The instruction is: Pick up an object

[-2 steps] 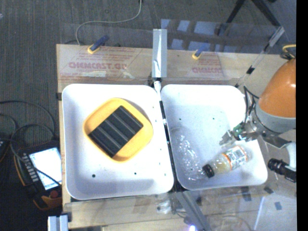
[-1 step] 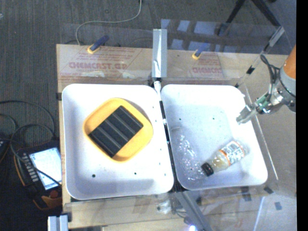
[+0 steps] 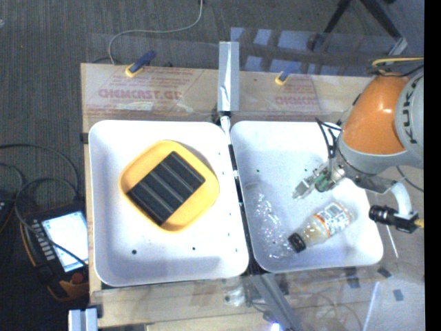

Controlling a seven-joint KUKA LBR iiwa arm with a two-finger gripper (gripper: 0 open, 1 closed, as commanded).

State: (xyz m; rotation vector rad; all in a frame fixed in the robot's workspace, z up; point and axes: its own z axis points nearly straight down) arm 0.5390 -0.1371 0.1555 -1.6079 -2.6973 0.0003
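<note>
- We see the arm [image 3: 386, 126] reaching in over the right bin [image 3: 275, 143], its orange band above that bin's far right corner.
- The gripper [image 3: 308, 185] hangs over the right half of the right bin, just beyond the bottle; we cannot tell from this slant how it is set, and nothing shows in its grasp.
- The bottle [image 3: 322, 225] lies on its side on the floor of the right bin near the front edge, dark cap pointing toward the front left (the label faces up).
- A clear, crinkled scrap of film [image 3: 265, 216] lies in the left half of the same bin, close to the bottle's cap.
- In the left bin [image 3: 110, 254] we find a yellow tray with a black ribbed insert [image 3: 169, 185], turned diagonally near the middle.
</note>
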